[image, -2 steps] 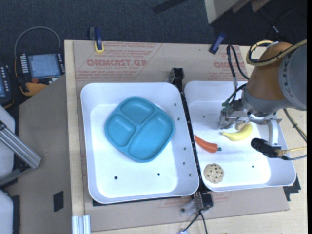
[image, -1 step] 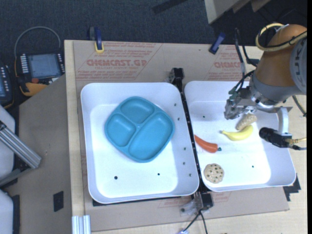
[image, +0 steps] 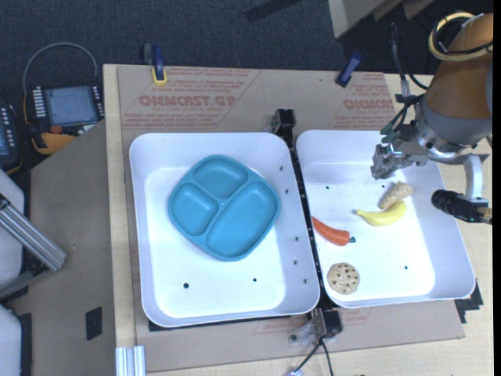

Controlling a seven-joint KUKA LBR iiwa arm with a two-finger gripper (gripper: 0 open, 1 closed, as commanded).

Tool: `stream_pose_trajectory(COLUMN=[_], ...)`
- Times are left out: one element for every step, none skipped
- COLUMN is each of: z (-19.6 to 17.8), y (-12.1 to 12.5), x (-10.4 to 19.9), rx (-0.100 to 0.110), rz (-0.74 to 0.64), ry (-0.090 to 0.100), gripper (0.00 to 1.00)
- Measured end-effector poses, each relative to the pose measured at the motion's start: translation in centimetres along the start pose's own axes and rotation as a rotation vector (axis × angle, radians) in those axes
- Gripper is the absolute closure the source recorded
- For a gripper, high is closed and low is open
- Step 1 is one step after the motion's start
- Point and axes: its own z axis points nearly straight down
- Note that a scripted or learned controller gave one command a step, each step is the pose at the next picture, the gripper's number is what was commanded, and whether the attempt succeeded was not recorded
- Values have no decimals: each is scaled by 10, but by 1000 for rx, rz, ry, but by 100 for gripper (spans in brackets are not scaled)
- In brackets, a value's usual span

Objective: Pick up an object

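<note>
Small beige lumpy piece, maybe ginger root (image: 395, 193), lies in the right white bin (image: 438, 284), upper middle, touching the top end of a yellow plastic banana (image: 382, 215). No target named, so this pair looks like the likely pick, since the pincer (image: 383, 165) hovers just above and beside them. Pincer state: cannot tell, too blurred and dark. Nothing visibly held. Left of the banana, a red-orange chili pepper (image: 331, 231) lies near the bin's left wall; a round speckled cookie (image: 343, 277) sits near the front. Left white bin (image: 153, 288) carries a blue three-compartment plastic plate (image: 225, 207). Both bins sit on the cardboard-topped table (image: 117, 131). Risk: beige piece and banana touch, so a descent may catch both, nudge one aside, or close on neither. Banana's curved smooth skin could slip.
</note>
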Motion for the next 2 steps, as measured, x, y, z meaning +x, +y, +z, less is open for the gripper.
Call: stream_pose_trajectory(z=[-10, -2], y=[-20, -38], x=[51, 106], rx=[9, 12], rz=[-4, -5], ry=[5, 5], gripper=[100, 100])
